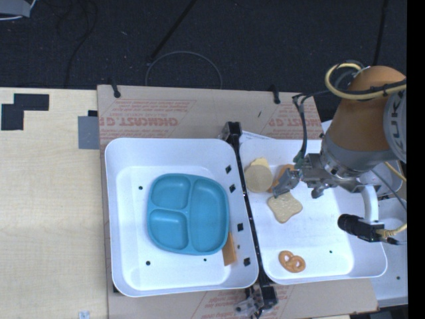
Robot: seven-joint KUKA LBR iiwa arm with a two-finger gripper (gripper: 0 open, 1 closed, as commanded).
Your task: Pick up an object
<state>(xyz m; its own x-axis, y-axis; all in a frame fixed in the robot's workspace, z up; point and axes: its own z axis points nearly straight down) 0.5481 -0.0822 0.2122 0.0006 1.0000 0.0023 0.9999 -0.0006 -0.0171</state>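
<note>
In the right bin [332,258] lie a pale round bun-like piece [258,176], a small orange piece [285,172], a toast-shaped slice [285,209] and a pretzel [291,262]. My gripper [285,186] is low over the bin's left part. Its tip sits between the orange piece and the top edge of the toast slice and partly covers the orange piece. Nothing shows as lifted off the bin floor.
The left bin [126,178] holds a blue divided plate [187,212] and a thin brown stick [229,252] against its right wall. A black divider [242,205] separates the bins. The arm's wrist and cables [362,145] hang over the right bin's far right side.
</note>
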